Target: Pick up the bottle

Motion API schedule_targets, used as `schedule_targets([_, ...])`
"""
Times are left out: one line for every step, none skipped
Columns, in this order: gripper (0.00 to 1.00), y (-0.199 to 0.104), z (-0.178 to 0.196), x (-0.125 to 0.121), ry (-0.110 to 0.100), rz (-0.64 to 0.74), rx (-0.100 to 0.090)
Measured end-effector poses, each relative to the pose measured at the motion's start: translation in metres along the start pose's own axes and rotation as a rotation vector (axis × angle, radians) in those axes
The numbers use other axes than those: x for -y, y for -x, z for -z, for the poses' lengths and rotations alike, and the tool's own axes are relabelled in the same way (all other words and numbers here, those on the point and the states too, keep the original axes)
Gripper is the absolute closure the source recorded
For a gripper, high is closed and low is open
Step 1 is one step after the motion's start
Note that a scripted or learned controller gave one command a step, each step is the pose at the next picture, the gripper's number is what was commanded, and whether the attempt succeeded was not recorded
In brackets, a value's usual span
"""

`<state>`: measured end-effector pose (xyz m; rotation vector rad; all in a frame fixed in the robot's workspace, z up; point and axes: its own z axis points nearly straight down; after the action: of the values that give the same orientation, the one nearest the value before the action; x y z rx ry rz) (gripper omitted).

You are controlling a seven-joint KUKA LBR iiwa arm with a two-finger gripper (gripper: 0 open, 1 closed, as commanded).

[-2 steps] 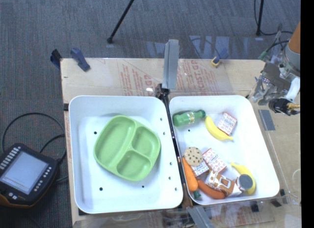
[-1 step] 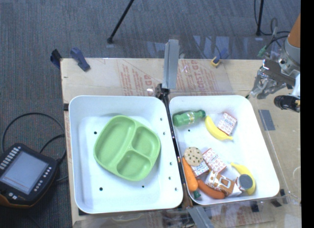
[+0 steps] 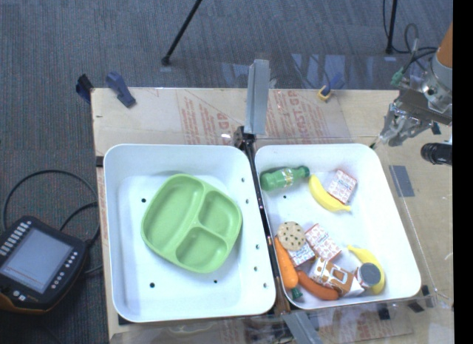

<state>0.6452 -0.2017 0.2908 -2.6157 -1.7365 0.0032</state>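
Bottle (image 3: 284, 177) first: green, lying on its side in the back left corner of the right bin (image 3: 384, 180), close to the wall shared with the left bin (image 3: 122, 180), a banana (image 3: 327, 194) just beside it. My gripper (image 3: 400, 129) hangs outside the right bin, past its back right corner, well apart from the bottle. My fingers hold nothing; how far they are spread, I cannot tell.

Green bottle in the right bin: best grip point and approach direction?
Grip the green bottle across the middle of its body, coming straight down. It lies on its side near the bin's far-left corner, long axis roughly left-right, so close the fingers across its width. The bin wall crowds its left end; the banana lies apart to the right. The end effector sits outside the bin's far-right corner.
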Motion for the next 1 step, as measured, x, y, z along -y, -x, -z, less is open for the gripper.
schedule_targets([1.0,-0.0025,-0.0258,0.0008,0.0,0.087,0.0])
